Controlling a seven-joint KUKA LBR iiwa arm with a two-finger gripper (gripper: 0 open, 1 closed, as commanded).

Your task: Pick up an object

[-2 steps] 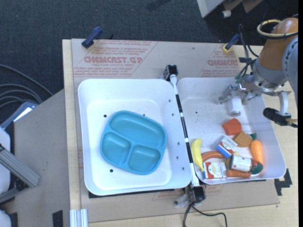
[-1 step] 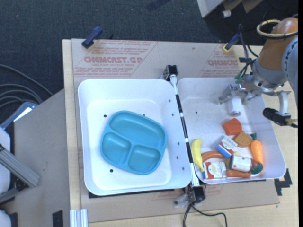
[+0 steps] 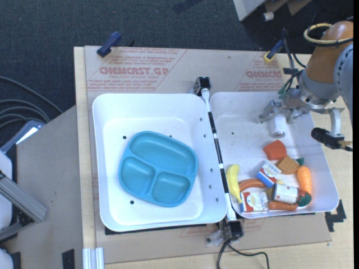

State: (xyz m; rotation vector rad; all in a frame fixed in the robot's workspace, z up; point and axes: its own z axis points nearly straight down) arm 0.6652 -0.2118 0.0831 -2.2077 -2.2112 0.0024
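Note:
Toy food lies heaped in the front of the right bin (image 3: 241, 114): a red-orange block (image 3: 275, 149), a tan cracker (image 3: 288, 165), an orange carrot (image 3: 304, 178), a yellow banana (image 3: 233, 181), a small white carton (image 3: 270, 173) and a white pouch with red print (image 3: 255, 199). My gripper (image 3: 273, 120) hangs over the bin's back half, just behind the red-orange block. Its fingers stand apart with nothing between them.
A blue divided plate (image 3: 158, 168) rests in the left bin (image 3: 106, 150). A black rail (image 3: 213, 133) runs between the two bins. The arm's orange band (image 3: 331, 38) and cables sit at the right bin's far right corner.

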